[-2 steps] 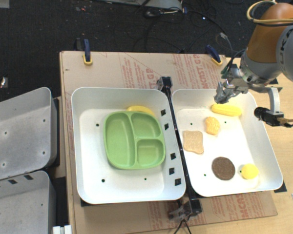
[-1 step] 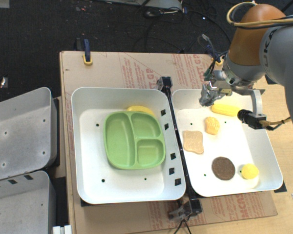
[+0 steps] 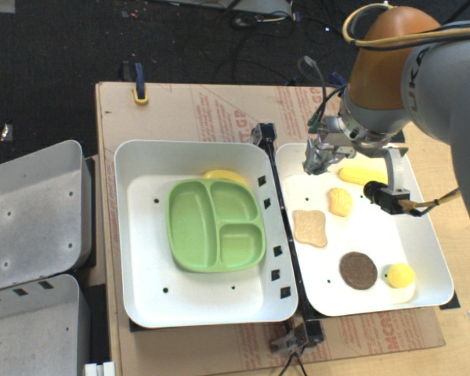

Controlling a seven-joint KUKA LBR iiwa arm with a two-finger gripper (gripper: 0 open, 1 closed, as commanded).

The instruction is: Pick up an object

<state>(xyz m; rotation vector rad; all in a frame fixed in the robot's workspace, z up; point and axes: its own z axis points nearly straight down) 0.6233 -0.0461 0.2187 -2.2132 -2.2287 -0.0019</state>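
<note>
Five small food pieces lie in the right bin (image 3: 431, 233): a pale yellow oblong piece (image 3: 360, 174) at the upper middle, a small ridged yellow-orange piece (image 3: 340, 202) just below and left of it, a tan toast-shaped piece (image 3: 309, 227) near the bin's left wall, a dark brown round cookie (image 3: 358, 270) toward the lower middle, and a yellow ball-like piece (image 3: 399, 275) just right of the cookie. The gripper (image 3: 321, 160) hangs over the upper left part of this bin, near the oblong piece; whether it is open or closed cannot be told from this angle. A green divided tray (image 3: 216, 225) fills the middle of the left bin (image 3: 141, 210), with a yellow object (image 3: 224, 176) peeking out behind its upper edge. The arm's orange band (image 3: 388, 53) sits at the upper right of the frame.
</note>
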